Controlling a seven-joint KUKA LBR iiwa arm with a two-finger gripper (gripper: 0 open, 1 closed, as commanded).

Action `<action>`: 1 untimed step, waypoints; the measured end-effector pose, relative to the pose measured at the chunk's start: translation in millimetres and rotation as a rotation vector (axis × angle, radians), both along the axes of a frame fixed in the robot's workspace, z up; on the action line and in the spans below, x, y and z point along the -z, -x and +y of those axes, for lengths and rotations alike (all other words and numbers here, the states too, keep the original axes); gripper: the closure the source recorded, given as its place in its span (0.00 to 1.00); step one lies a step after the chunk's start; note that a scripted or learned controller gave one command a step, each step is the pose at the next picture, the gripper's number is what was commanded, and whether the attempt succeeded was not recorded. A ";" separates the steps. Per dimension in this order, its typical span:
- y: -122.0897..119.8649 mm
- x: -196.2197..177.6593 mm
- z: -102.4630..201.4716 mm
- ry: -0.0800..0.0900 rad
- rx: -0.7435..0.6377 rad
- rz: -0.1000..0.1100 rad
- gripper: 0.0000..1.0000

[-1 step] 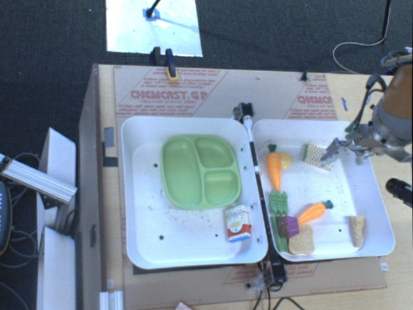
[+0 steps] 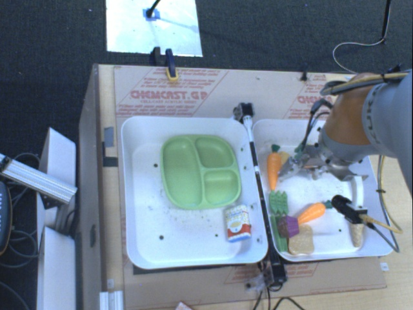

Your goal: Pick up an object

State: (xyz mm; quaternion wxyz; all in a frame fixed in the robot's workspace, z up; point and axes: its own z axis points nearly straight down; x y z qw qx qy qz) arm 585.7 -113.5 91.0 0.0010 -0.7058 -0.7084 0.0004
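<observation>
White plastic bins, 2 of them, are set side by side on a bench covered w. a pale sheet (image 2: 193, 89) printed in red letters. The grey arm (image 2: 381, 118) w. its orange band is reached in from the view's right, over the right bin (image 2: 335, 241). The gripper (image 2: 295, 165) is seen low in the far-left part of this bin, just beside a carrot (image 2: 274, 168). Whether contact is made cannot be told. How far the gripper is open, & whether anything is held in it, cannot be told either, as the tip is blurred & partly covered by the wrist.

The carrot is laid lengthwise along the bin's left wall, w. its green top pointed to the far side. A 2nd carrot (image 2: 312, 212) is laid near the bin's middle, tilted, apart from the gripper. A green ridged piece (image 2: 278, 203) is placed by the left wall, nearer to the camera than the 1st carrot. A purple piece (image 2: 290, 225) is touching it, & a beige slice (image 2: 301, 243) is seen just beside the purple one, at the near wall. A pale piece (image 2: 356, 235) is laid in the near-right corner.

In the left bin (image 2: 148, 237) a green divided plate (image 2: 200, 171) is laid approx. in the middle. A small can (image 2: 237, 223) w. a yellow & red label is placed near its closest corner.
</observation>
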 end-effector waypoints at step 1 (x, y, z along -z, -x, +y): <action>-45.3 7.1 12.3 0.014 0.004 0.018 0.00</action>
